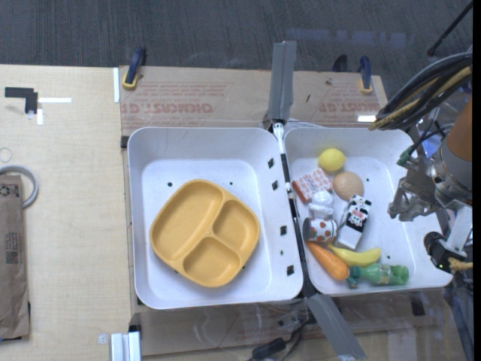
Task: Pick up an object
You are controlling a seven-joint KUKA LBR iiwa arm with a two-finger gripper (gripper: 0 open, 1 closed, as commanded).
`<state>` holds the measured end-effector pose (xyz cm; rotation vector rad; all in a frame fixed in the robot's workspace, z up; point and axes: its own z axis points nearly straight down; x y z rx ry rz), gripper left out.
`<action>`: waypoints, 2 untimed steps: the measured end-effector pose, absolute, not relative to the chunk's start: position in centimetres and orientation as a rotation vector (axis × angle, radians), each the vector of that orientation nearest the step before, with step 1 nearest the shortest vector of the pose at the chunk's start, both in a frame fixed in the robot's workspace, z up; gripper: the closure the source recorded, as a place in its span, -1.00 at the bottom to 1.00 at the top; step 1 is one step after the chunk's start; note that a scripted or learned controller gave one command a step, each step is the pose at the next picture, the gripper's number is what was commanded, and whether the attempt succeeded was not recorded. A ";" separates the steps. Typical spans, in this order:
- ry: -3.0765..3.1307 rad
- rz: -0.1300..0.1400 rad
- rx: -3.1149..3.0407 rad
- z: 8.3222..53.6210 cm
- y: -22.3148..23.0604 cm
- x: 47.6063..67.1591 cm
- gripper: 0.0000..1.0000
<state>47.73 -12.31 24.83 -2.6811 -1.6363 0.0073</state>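
Note:
The right bin (383,164) holds several small items: a yellow lemon (331,159), a tan round object (348,185), a red-and-white packet (311,182), a small white figure (322,200), a mug (321,230), a black-and-white carton (355,221), a banana (361,256), a carrot (326,260) and a green bottle (380,275). My gripper (406,204) hangs over the bin's right side, apart from the items and right of the carton. Nothing shows in its grasp.
The left bin (150,156) holds a yellow divided plate (205,233). A metal divider runs between the bins. Cardboard lies behind both bins. Black and yellow cables trail from the arm at the upper right.

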 end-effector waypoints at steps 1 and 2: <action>-1.392 0.009 -2.815 21.2 -9.0 50.9 -1.00; -1.162 -0.024 -2.928 12.0 -9.9 50.3 -1.00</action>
